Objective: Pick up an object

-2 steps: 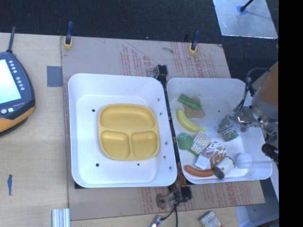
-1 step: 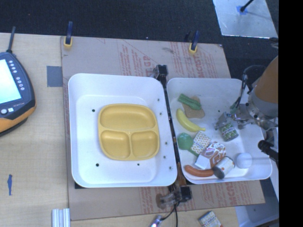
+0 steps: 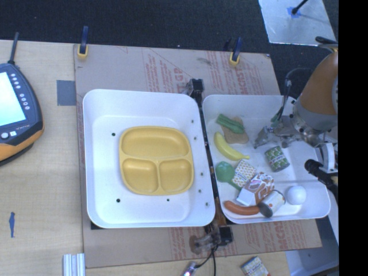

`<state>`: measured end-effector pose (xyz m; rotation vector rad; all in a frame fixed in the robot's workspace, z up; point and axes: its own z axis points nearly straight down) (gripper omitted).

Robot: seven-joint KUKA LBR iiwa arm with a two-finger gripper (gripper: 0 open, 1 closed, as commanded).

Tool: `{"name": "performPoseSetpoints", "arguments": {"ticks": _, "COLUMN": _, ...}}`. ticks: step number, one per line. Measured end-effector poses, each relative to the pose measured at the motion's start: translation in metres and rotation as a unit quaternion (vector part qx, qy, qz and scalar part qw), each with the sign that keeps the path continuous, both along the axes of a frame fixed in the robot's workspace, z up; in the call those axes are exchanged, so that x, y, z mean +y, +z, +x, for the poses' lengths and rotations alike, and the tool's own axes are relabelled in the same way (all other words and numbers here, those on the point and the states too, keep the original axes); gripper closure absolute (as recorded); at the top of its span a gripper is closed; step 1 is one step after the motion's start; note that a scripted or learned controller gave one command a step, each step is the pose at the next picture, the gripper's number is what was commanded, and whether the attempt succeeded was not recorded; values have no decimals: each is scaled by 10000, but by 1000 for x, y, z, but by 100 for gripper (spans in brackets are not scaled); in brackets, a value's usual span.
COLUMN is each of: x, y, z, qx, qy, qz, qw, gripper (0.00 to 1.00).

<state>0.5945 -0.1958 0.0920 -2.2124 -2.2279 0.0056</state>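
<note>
Your gripper [image 3: 268, 135] hangs over the right-hand white bin [image 3: 253, 101], its two thin grey fingers splayed wide, one tip reaching toward the bin's centre and the other pointing down at the small dark green patterned can [image 3: 277, 158]. Nothing sits between the fingers; they look to be just above the bin floor, touching no item that you can make out.

Take the can as your landmark. It lies just beside the gripper, on the near side, and is the closest candidate to pick. Further into the bin from the can you have the yellow plastic banana [image 3: 229, 148], and beyond that a green leafy toy resting on a brown slab [image 3: 232, 129]. Toward the near rim from the can sits a heap: a checked packet [image 3: 244, 171], a green pepper-shaped toy [image 3: 224, 171], a red-and-white patterned carton [image 3: 259, 184], a red sausage [image 3: 241, 209] and a dark-capped cylinder [image 3: 270, 203]. A white ball [image 3: 296, 195] lies alone, near the can on the arm's side.

Watch for a closing on air: the fingers straddle bare floor, so shutting from this spot would likely catch nothing. The can may also roll off a fingertip if struck off-centre.

Across the divider from the can, the left white bin [image 3: 103, 105] carries a yellow three-compartment plastic tray [image 3: 156, 158].
</note>
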Motion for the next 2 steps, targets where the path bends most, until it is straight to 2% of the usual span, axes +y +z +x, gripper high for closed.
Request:
{"name": "performPoseSetpoints", "arguments": {"ticks": 1, "x": -16, "y": 0, "z": -40, "qx": 4, "qy": -4, "qz": 1, "qw": 10000, "gripper": 0}}
{"name": "performPoseSetpoints", "arguments": {"ticks": 2, "x": -16, "y": 0, "z": -23, "qx": -5, "qy": -4, "qz": 2, "qw": 10000, "gripper": 0}}
